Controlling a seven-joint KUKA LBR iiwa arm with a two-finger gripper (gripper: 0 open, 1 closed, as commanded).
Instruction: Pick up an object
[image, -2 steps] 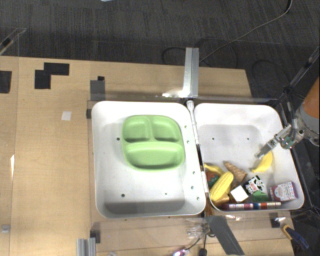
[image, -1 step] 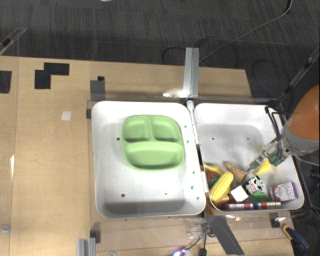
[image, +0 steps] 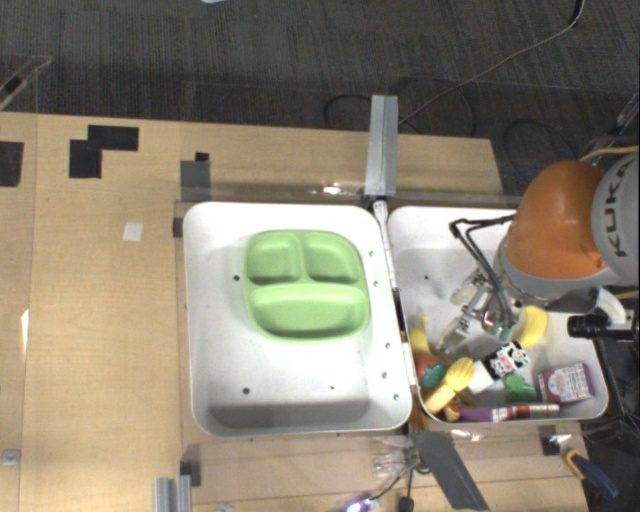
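Camera view has the two-finger gripper low in the right white bin above a yellow plastic toy, its grasp impossible to tell, so nothing looks picked up yet.

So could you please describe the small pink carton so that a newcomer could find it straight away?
Start at the right-hand white bin, the one the arm reaches into, and look to its near right corner. The pink carton lies there beside a long purple marker. It is the only pink, boxy item among mostly yellow, rounded toys.
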